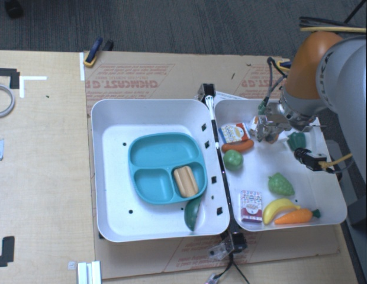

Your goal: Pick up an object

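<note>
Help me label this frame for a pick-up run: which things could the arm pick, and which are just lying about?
Job:
tool, low in the right bin
carton
green ball
leafy green
snack box
banana
carrot

Lying about:
teal tray holding a bread roll, left bin
blue clip on the bench

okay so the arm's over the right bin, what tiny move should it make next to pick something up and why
Probably lower straight down a little: the end effector hangs above the right bin, right beside the small carton and a carrot, and nothing shows in its grasp yet.
</note>
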